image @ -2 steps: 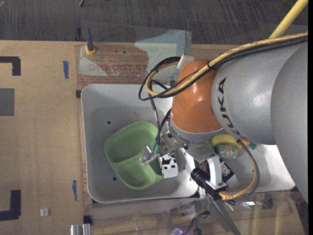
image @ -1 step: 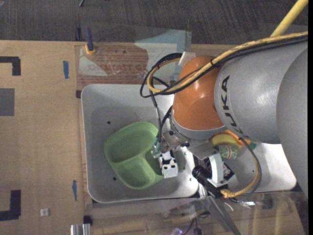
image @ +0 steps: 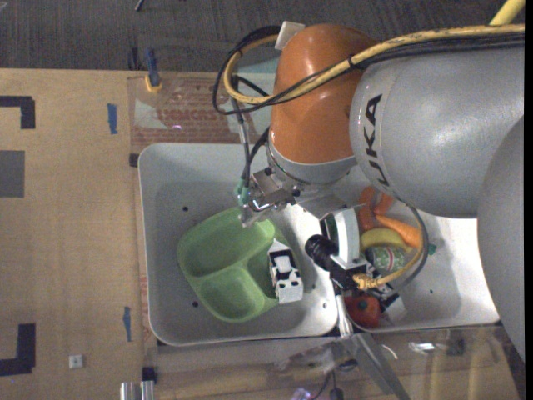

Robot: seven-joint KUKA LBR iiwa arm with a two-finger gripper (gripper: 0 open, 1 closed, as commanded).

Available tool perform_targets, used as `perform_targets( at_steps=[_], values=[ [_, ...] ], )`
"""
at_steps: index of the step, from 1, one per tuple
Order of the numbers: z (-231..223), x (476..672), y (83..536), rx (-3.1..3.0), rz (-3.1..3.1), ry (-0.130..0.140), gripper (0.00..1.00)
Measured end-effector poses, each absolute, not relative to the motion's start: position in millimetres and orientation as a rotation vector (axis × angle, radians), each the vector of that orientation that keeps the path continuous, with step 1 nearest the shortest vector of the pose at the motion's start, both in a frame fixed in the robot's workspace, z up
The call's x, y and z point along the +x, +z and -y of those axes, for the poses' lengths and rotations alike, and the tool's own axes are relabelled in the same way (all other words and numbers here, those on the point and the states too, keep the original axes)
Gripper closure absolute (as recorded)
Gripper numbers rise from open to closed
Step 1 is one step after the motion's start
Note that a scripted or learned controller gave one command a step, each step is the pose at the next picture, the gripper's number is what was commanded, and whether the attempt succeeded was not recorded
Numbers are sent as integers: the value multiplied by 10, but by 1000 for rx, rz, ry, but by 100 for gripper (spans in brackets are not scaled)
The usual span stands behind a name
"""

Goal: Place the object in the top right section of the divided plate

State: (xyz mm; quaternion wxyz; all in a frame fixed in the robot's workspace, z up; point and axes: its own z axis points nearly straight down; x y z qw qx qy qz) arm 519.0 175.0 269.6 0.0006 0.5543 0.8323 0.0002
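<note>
A green divided plate (image: pixel 218 255) lies in the left bin (image: pixel 162 223), with a ridge splitting it into sections. My gripper (image: pixel 286 277), a white and black piece below the orange wrist band (image: pixel 312 90), hangs over the plate's right rim. I see no object in its grasp. The arm's bulk hides the plate's upper right edge. Toy food lies in the right bin: orange pieces (image: pixel 391 223), a yellow banana-like piece (image: pixel 381 238) and a red tomato-like ball (image: pixel 364 309).
The grey arm covers most of the right bin (image: pixel 454 307). A yellow cable (image: pixel 250 98) and black cables (image: pixel 241 48) loop above the left bin. The brown bench (image: pixel 67 223) with black and blue tape marks lies to the left.
</note>
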Motion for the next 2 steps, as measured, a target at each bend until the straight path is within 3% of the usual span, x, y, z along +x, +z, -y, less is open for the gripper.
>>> perform_targets(
  at_steps=[1,2],
  values=[
    [-1507,4789,2182,1682,-2655,-2,100],
    [-906,4790,1839,1868,-2528,-3,100]
  ],
)
